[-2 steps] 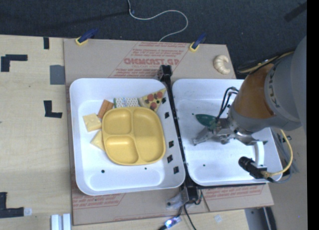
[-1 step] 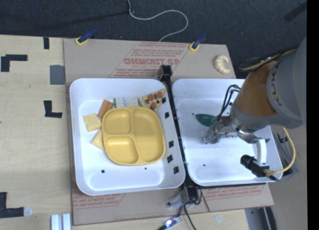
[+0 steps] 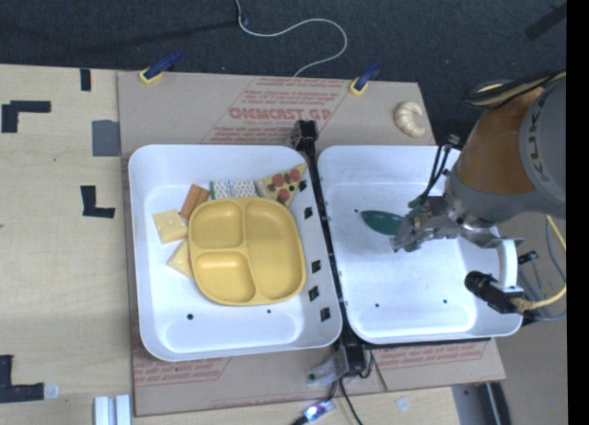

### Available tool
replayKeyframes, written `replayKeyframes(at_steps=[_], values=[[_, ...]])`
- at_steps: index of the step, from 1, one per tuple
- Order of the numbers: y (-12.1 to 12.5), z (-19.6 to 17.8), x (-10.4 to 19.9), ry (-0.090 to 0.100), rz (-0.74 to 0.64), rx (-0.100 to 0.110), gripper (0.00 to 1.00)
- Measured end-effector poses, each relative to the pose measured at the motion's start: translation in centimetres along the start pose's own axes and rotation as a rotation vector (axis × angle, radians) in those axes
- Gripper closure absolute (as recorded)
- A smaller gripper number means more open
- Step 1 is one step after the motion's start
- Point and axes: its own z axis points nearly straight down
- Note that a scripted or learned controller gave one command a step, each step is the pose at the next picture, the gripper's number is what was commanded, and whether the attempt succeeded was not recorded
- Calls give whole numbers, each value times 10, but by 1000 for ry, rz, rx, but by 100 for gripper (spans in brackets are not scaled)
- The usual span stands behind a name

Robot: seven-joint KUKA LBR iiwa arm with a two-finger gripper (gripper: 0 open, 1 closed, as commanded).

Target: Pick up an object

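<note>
The gripper (image 3: 408, 235) sits low in the right bin (image 3: 368, 317), right of frame centre; whether it is clenched or released cannot be told. A green object (image 3: 379, 222) lies just left of it. The left bin (image 3: 156, 322) holds a yellow divided plate (image 3: 247, 250).

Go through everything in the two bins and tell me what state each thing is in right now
Yellow divided plate: flat in the left bin, upright, compartments bare.
Flat pieces: partly tucked under the plate's edge.
Green object: lying on the right bin floor, beside the gripper.
Gripper: low in the right bin.
</note>
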Motion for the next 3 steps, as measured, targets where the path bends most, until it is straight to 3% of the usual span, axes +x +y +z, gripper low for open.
replayKeyframes(at_steps=[1,2,3], values=[[7,-48,7,0,-1,-1,100],[8,-68,8,0,-1,1,100],[55,-73,18,0,-3,0,100]])
